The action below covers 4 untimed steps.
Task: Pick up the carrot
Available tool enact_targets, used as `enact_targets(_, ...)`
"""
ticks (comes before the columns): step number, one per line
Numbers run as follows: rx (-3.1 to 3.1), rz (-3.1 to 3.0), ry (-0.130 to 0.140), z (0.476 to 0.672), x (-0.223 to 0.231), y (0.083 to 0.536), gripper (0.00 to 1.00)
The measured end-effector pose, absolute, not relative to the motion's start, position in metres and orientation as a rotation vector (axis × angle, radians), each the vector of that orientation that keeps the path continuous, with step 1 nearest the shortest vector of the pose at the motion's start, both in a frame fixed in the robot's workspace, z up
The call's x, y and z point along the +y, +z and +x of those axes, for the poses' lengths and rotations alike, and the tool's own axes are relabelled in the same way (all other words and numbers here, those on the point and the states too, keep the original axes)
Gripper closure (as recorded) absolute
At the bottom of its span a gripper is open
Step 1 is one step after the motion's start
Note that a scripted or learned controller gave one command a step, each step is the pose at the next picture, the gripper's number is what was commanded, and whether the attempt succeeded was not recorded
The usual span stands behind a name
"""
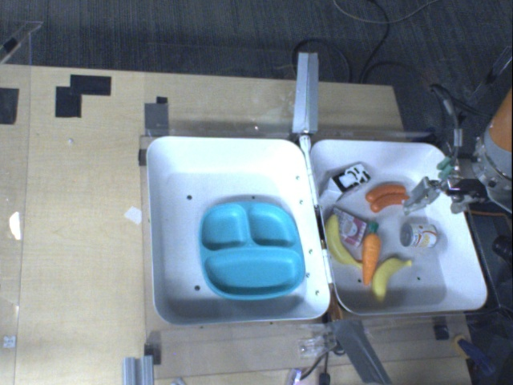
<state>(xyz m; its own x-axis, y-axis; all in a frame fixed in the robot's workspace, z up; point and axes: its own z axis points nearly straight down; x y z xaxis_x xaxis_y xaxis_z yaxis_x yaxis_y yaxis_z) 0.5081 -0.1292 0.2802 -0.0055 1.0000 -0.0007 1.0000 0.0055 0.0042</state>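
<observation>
The carrot (370,255) is orange with a green top and lies upright in the picture, in the middle of the right bin (461,295). It sits between two yellow bananas, one on its left (340,245) and one at its lower right (388,273). My gripper (439,196) hovers over the right bin's upper right part, up and to the right of the carrot and well apart from it. Its fingers (418,193) are spread open with nothing between them.
An orange sausage (387,195), a small can (419,235), a pink packet (350,228) and a black-and-white item (351,177) also lie in the right bin. The left bin (172,215) holds a blue divided plate (252,249). A metal post (306,95) stands behind the bins.
</observation>
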Motion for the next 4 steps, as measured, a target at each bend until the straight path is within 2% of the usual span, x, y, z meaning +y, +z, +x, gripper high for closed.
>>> enact_targets(1,2.378,2.049,0.003,0.488,-0.119,0.16,0.0)
enact_targets(2,2.369,2.042,0.011,0.491,-0.1,0.09,0.0)
enact_targets(3,2.37,2.036,0.021,0.494,-0.098,0.101,1.0)
enact_targets(4,2.529,1.849,0.011,0.532,-0.125,0.089,1.0)
